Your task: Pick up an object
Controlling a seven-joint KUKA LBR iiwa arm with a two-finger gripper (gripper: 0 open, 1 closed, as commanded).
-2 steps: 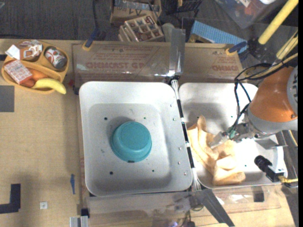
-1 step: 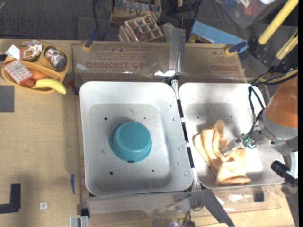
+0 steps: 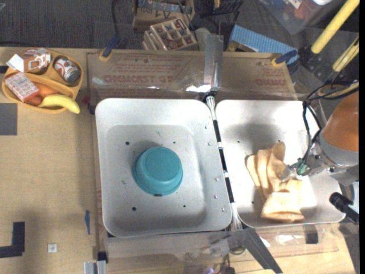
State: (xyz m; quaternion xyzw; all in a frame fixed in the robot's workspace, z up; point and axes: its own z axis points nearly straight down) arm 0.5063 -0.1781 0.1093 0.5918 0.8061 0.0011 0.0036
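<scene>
Here the jaws (image 3: 295, 170), grip state unclear, sit against tan bread-like pieces (image 3: 274, 181); no label legible.

In my right bin (image 3: 239, 124) lie pale tan, bread-like pieces (image 3: 272, 178), clustered toward its near right part: several upright slabs leaning together, one flatter piece in front. In the left bin (image 3: 114, 119) a teal bowl (image 3: 158, 170) sits upside down, near the centre.
</scene>
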